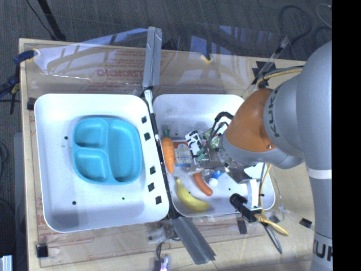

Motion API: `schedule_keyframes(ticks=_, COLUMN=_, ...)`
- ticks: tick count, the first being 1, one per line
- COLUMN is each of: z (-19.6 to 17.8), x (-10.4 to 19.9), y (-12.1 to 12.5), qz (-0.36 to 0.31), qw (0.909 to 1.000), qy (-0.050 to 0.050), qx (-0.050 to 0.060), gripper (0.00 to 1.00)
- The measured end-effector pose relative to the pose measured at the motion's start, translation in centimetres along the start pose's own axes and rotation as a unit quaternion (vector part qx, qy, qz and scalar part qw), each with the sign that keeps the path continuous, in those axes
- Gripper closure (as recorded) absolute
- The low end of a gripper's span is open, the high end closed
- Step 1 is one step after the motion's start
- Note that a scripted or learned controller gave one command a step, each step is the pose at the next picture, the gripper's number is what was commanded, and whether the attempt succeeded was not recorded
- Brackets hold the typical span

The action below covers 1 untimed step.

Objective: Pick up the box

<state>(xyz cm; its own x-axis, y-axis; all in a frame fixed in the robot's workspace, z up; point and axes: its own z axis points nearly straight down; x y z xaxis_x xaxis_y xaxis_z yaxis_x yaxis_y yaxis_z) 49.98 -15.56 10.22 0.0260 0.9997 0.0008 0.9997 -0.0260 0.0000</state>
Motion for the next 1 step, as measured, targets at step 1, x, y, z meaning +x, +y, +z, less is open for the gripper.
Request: schedule_keyframes(ticks=1, z=-9.45, x=6.13, y=-2.41, qz=-0.068, qw=0.9977, qy=0.000, qx=0.001, gripper=1.00)
